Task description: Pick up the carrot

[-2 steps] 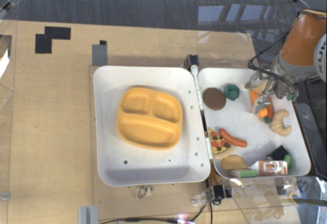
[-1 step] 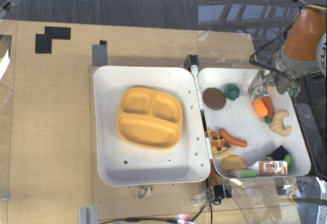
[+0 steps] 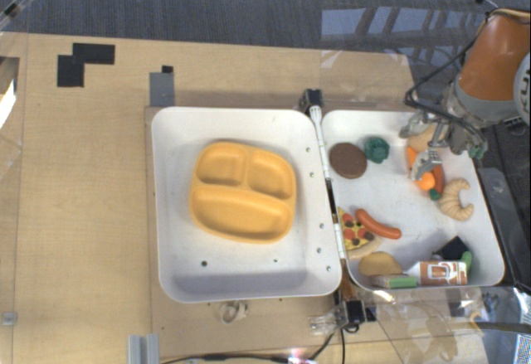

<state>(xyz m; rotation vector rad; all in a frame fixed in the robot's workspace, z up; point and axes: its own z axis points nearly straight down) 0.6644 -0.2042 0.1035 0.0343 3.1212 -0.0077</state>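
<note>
The carrot is orange with a green end and lies near the right bin's far right side, beside a croissant. My gripper hangs right over the carrot and covers its middle, so orange shows on either side of it. The arm's orange band rises above the bin's far right corner. Whether the carrot is gripped is hidden from this angle.
The right bin also holds a brown patty, a green piece, a croissant, a sausage, a pizza slice, a bottle and a potato. A yellow divided tray sits in the left bin.
</note>
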